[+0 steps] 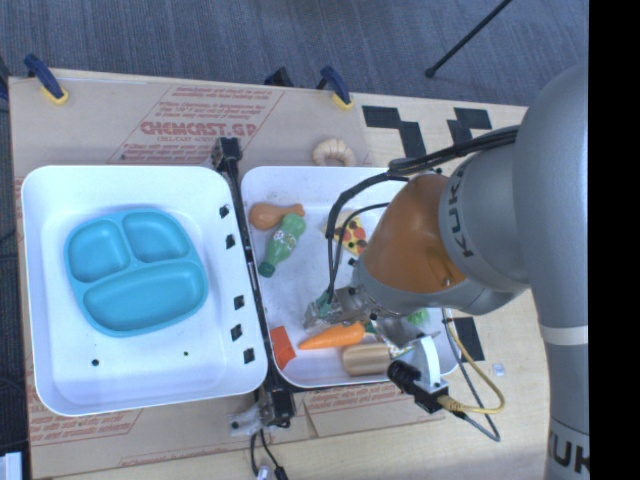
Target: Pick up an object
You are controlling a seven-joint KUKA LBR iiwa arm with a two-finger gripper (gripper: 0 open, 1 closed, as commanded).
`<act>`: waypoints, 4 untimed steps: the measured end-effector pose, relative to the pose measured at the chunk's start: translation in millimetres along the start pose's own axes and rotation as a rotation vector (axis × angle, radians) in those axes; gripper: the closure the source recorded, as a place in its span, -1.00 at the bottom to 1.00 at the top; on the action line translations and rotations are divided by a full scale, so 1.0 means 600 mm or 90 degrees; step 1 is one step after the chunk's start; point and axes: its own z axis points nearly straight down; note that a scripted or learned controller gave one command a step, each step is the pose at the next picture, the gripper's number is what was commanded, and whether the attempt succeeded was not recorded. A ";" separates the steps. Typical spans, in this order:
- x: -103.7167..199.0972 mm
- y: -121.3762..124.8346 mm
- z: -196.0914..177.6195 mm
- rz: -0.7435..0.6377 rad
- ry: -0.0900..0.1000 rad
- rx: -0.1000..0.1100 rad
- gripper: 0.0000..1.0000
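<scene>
Two shallow white plastic bins (40,268), one blue three-compartment plastic plate (135,271), one green plastic bottle (281,244), one orange toy carrot (334,337), two blue clamps (46,78).

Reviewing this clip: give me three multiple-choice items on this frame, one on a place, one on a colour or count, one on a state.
1. Where is the divided plate?
A. left bin
B. right bin
C. on the cardboard

2. What colour is the bottle?
A. red
B. green
C. yellow

3. How is the bottle posed?
A. upright
B. lying on its side
C. held in the gripper

Key: 1 A, it sits in the left bin. 2 B, its body is green. 3 B, it lies flat in the right bin, beside the orange toy.
</scene>
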 end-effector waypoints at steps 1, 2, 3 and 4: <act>-0.002 0.000 0.000 0.001 -0.001 0.000 -1.00; -0.037 0.186 -0.015 0.043 0.001 -0.001 -1.00; -0.104 0.279 0.008 0.099 0.001 -0.002 -1.00; -0.199 0.165 0.016 0.157 0.005 0.000 -1.00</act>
